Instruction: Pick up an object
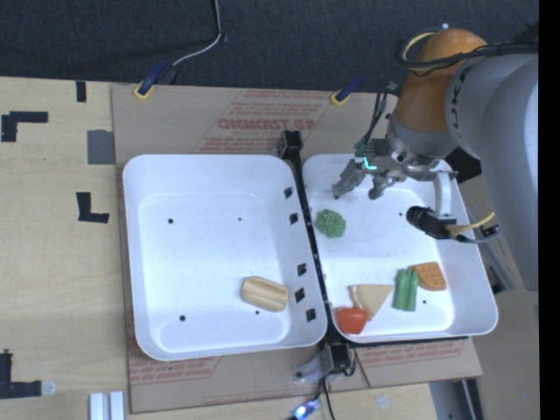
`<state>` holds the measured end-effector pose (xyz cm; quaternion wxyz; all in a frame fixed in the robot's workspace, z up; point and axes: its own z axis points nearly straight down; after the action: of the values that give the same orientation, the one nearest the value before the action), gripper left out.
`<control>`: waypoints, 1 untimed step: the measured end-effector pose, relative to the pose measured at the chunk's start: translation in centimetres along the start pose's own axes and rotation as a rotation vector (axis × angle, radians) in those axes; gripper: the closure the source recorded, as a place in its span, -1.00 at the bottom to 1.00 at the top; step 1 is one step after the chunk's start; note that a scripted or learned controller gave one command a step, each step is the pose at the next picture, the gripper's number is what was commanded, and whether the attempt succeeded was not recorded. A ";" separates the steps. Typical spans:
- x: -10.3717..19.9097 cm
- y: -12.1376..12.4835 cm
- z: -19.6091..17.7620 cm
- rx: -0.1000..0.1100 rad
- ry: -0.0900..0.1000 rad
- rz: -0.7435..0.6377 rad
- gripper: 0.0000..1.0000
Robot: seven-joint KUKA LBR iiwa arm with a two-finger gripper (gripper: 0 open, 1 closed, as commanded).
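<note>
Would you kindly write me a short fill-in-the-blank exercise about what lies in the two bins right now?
1. The bread roll lies alone in the ____ bin.
2. The gripper hangs over the ____ bin.
3. The broccoli is coloured ____.
4. The red tomato touches the ____ wedge.

Missing words: left; right; green; cheese

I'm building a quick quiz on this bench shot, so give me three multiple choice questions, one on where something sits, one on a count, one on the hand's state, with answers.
1. Where does the bread roll lie?
A. left bin
B. right bin
C. on the cardboard

2. How many items lie in the right bin?
A. two
B. five
C. eight

3. What is the hand doing?
A. gripping the broccoli
B. gripping the roll
C. hanging open with nothing between its fingers

Answers: 1 A, the roll rests near the left bin's front. 2 B, broccoli, cheese wedge, tomato, green piece, orange cracker. 3 C, its spread fingers hang over the bin's back, apart from the broccoli.
</note>
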<state>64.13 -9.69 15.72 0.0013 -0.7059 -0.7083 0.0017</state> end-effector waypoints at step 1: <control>-1.2 2.7 6.4 0.000 -0.001 0.001 -1.00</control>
<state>66.78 -10.92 9.36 0.0010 -0.7064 -0.7078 0.0021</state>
